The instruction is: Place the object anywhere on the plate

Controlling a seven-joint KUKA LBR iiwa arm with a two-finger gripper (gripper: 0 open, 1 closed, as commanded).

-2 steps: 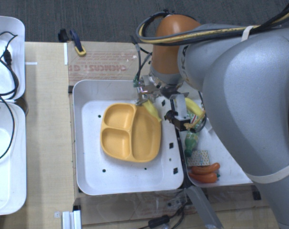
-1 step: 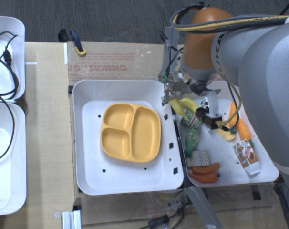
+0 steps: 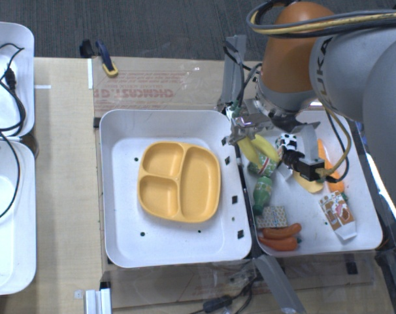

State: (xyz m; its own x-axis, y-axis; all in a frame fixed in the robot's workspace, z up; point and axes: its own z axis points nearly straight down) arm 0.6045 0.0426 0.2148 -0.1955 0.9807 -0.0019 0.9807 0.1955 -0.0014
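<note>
A yellow three-compartment plate [image 3: 180,180] lies in the middle of the left bin [image 3: 110,175] with nothing on it. My gripper [image 3: 271,144] hangs low over the upper left part of the right bin [image 3: 370,198], just right of the wall between the bins. It sits directly above a yellow banana-like item [image 3: 261,151], whose upper end it hides. A black-and-white spotted toy [image 3: 289,140] lies close beside it. The grey arm and its orange band cover the bin's top right.
The right bin also holds a green bottle [image 3: 262,190], a patterned packet [image 3: 273,216], red-orange sausages [image 3: 280,235], a small carton [image 3: 338,214], an orange carrot-like piece [image 3: 324,157] and a pale yellow item [image 3: 309,183]. White trays with black cables stand far left.
</note>
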